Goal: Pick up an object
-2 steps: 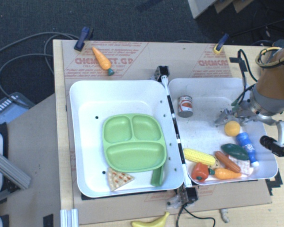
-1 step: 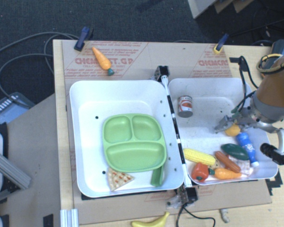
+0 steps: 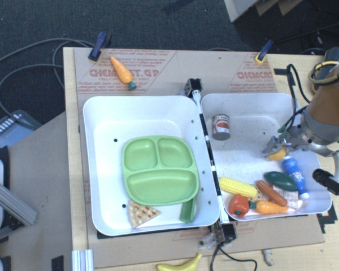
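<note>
Single fixed cam, mounted above the bench [image 3: 158, 66], looking down at a slant — far edge of the bench sits at frame top, near edge at bottom. Mid-range framing: both white bins fit whole, left bin [image 3: 101, 151] and right bin [image 3: 243, 103] side by side, with dark floor visible around the bench. Arm [image 3: 327, 112] enters from frame right. No second view — no overlap to report.

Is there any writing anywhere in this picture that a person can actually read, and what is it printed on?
"CHEM..ST. G.P": red print on the cardboard sheet, upper left; a carrot covers the middle letters.
"CHEMC...": the same red print at upper right, cut off by the right bin.
Label on the small can: too small to read.
</note>
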Motion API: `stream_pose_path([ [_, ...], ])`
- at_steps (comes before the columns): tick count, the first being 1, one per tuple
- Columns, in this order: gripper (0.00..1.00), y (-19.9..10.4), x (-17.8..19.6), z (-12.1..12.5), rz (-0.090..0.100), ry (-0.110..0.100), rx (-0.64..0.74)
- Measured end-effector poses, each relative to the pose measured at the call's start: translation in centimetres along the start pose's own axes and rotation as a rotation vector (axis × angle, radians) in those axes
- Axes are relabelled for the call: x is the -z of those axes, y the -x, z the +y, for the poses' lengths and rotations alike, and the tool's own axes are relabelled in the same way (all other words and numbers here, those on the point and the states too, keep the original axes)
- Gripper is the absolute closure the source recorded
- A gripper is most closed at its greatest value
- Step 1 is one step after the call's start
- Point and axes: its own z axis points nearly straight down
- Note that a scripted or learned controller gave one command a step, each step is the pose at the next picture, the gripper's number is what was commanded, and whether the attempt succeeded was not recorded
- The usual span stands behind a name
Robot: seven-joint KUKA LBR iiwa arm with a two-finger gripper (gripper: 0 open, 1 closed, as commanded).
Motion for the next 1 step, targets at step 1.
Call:
stream_pose_path([
  [1, 1.00, -9.23, 12.42, 2.53, 0.000, 0.001, 0.002],
])
